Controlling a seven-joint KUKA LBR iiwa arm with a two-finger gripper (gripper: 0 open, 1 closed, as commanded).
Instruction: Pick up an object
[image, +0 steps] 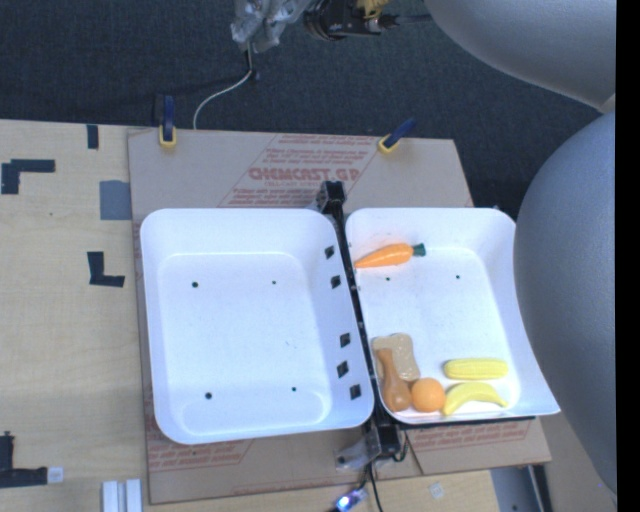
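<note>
- White bins sit side by side; the right bin carries all your candidates: carrot near its far-left corner, and a tan bread piece, an orange, corn and a banana clustered at the near edge.
- Claw hangs at the top of the view, beyond the bins, over dark floor; spread or pressed together, you cannot tell.
- Judged step: approach not yet begun. Next move calls for travel over the right bin, then descent; the carrot lies apart, likely easiest.
- Left bin rests on cardboard over the wooden bench.

A robot lab: white bins clamped on a cardboard sheet (taped marks on the wooden bench).
</note>
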